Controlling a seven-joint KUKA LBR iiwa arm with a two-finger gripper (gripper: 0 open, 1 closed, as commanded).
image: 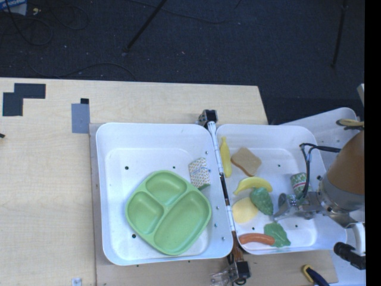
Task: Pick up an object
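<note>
The right bin (pixel 271 137) holds several toy foods: a slice of bread (pixel 246 160), a long yellow piece (pixel 225 155) along the left wall, a banana (pixel 253 185), a pale yellow round piece (pixel 243 210), a dark green vegetable (pixel 262 201), a leafy green piece (pixel 277 234) and an orange-red sausage (pixel 256 239). A small green and white cup (pixel 298 183) stands near the right wall. My gripper (pixel 285 207) reaches in from the right, low in the bin, right next to the dark green vegetable and just above the leafy piece. Nothing visibly sits in it.
The left bin (pixel 113 159) holds a green divided plate (pixel 168 212) and a small patterned packet (pixel 199 172) by its upper right edge. A ridge (pixel 219 171) divides the two bins. The wooden bench (pixel 41 189) stretches to the left. The grey arm (pixel 345 183) covers the right bin's right side.
</note>
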